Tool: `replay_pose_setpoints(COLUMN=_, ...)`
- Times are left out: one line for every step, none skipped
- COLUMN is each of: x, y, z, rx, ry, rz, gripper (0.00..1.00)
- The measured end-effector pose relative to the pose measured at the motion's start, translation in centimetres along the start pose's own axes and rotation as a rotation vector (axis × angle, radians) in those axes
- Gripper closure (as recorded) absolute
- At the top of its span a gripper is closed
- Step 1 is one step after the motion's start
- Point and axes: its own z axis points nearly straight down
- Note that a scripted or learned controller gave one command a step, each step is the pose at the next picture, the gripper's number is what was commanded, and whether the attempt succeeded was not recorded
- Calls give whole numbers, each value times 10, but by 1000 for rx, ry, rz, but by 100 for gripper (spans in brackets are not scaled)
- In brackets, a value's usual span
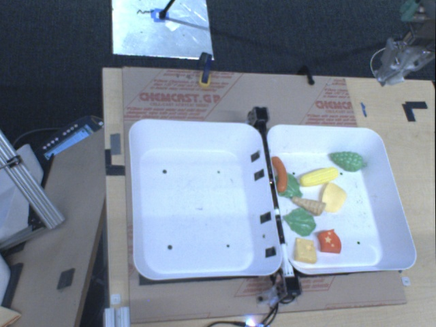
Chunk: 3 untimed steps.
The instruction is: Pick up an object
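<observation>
2 white bins on worktop (170,94). Left bin (197,203) bare; right bin (381,182) has 8 toy foods: 3 green (347,160), 4 yellow-ish (319,176), carrot (279,174), red piece (329,241). Claw (398,60) at top right, well apart from the bins; grip state: can't tell.

a robotics lab or test cell, by the look of it: a plywood-topped bench (225,90) on dark carpet, two shallow white bins (197,203) clipped side by side, plastic toy food (320,177) as test objects (not real groceries), aluminium extrusion framing (27,189) at the left, and a metal plate (160,19) on the floor.
</observation>
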Motion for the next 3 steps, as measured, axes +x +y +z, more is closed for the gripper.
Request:
replay_pose_setpoints(x=-18, y=-20, z=0, rx=0, ry=1, rz=0, gripper=100)
replay_pose_setpoints(x=-35, y=-40, z=0, rx=0, ry=1, rz=0, gripper=100)
replay_pose_setpoints(x=-54, y=-62, z=0, rx=0, ry=0, rz=0, gripper=100)
